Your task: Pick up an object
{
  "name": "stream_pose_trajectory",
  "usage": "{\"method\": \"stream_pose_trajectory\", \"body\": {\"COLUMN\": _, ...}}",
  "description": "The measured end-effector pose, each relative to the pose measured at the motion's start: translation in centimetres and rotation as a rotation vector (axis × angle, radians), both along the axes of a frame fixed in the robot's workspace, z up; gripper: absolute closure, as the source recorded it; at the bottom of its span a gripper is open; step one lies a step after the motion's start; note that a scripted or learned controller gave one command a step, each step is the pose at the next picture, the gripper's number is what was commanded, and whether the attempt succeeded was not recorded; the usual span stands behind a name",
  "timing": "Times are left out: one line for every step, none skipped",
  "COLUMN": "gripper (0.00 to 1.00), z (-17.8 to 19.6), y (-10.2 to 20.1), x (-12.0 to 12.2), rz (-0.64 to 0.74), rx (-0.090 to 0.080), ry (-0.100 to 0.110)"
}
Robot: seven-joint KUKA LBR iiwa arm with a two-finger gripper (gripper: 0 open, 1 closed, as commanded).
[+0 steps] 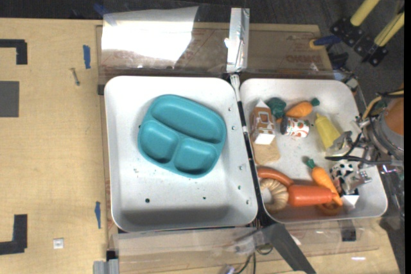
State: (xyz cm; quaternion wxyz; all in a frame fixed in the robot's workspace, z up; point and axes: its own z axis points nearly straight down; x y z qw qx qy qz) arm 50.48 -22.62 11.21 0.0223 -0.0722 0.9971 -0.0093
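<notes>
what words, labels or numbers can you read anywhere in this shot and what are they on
No text here can be read for sure.
Cardboard sheet behind the right bin: faint reddish printing, too blurred to read.
Small house-shaped box in the right bin: printed front, too small to read.
Small white and orange toy beside it: markings, not legible.
Black and white piece near the gripper: a pattern, no readable letters.

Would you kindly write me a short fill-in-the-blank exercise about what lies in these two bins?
1. The teal plate lies in the ____ bin.
2. The plate has ____ compartments.
3. The yellow bottle lies in the ____ bin, among the toy food.

Missing words: left; three; right
</notes>
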Motion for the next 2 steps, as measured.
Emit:
{"method": "stream_pose_trajectory", "body": {"gripper": 0.00, "z": 6.3, "y": 0.4, "x": 8.7, "rz": 0.179, "rx": 0.008, "ry": 0.032}}
{"method": "stream_pose_trajectory", "body": {"gripper": 0.00, "z": 0.3, "y": 0.3, "x": 4.0, "rz": 0.118, "rx": 0.003, "ry": 0.018}}
